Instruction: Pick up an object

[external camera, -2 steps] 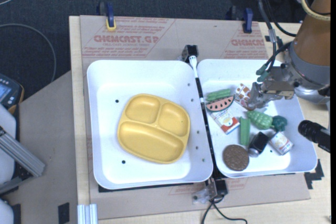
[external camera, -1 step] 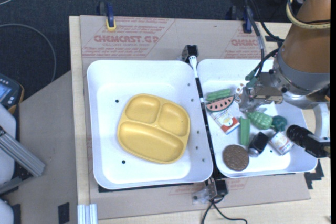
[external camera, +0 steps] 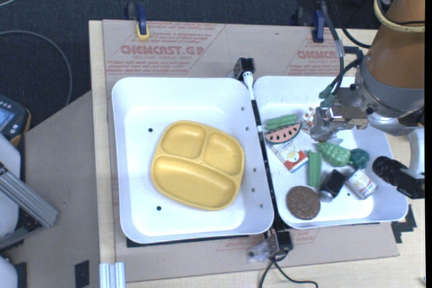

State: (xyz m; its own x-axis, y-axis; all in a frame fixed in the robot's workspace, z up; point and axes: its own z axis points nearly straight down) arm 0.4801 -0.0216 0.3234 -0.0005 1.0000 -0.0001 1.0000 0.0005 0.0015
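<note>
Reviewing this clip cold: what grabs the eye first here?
The big yellow divided tray lying alone in the left bin stands out most. Next, the right bin is crowded with small items, among them a watermelon slice and a brown disc, with the arm's claw over them.

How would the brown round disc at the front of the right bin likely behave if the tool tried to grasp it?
The brown disc lies flat and looks thin, so fingers coming from above would probably find little edge to pinch. It appears rigid, so likely won't flop. Pushed, it would probably slide rather than roll, soon meeting the dark object beside it.
</note>
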